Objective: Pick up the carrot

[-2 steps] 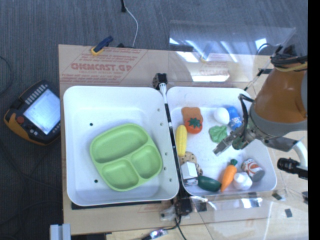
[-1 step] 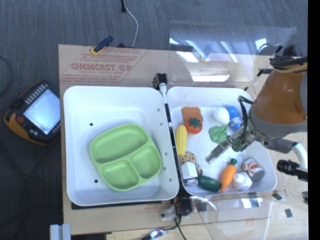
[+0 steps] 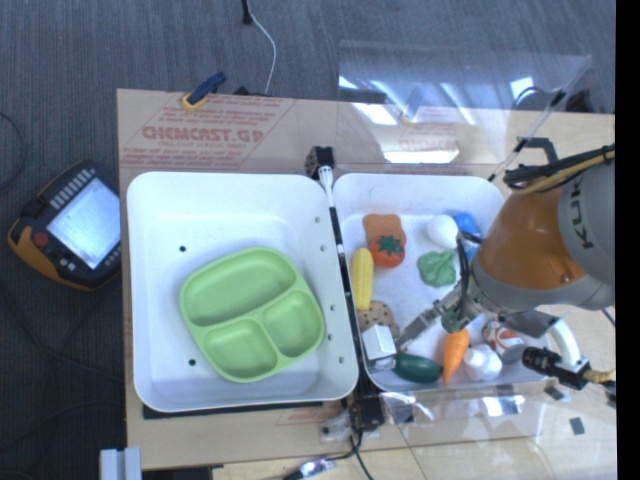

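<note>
Carrot (image 3: 454, 353): in the right bin (image 3: 400, 190), near the front edge, tip pointing toward the front, upper end just under the gripper (image 3: 452, 320). Flanked by a dark green vegetable (image 3: 417, 368) on the left and a white item (image 3: 482, 362) on the right. Gripper low over the carrot's top; contact unclear, fingers' state impossible to tell. Further back in the same bin: corn (image 3: 361, 278), orange-red pepper (image 3: 385, 239), green leaf (image 3: 436, 267), white egg (image 3: 442, 230), blue piece (image 3: 466, 223). In the left bin (image 3: 160, 208): green divided plate (image 3: 252, 313), lying flat.
</note>
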`<state>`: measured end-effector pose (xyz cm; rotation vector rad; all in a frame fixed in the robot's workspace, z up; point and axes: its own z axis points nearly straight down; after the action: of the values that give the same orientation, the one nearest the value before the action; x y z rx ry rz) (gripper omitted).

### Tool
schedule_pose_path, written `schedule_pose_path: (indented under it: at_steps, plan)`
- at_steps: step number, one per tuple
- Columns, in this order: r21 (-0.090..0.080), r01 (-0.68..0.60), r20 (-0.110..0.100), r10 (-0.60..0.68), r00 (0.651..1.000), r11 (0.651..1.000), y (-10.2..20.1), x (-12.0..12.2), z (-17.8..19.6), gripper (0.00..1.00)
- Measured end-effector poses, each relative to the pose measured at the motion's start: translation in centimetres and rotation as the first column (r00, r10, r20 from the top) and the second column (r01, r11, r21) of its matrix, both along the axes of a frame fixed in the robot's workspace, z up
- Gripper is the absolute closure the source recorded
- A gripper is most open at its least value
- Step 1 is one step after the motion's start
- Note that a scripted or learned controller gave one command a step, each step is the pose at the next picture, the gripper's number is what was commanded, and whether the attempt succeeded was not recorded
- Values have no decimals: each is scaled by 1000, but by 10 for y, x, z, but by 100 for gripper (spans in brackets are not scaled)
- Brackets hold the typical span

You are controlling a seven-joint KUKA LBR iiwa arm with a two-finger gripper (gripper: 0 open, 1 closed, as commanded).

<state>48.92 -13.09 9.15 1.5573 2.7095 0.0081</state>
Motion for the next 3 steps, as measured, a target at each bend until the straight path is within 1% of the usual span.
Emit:
schedule_pose_path:
  at_steps: [1,2,3]
  plan:
    - [-1,1,5,-1,1000,1000,1,2,11,100]
    - [1,25,-6,-25,1000,1000,35,-3,135,100]
    - [2,28,-18,-28,999,1000,35,-5,130,0]
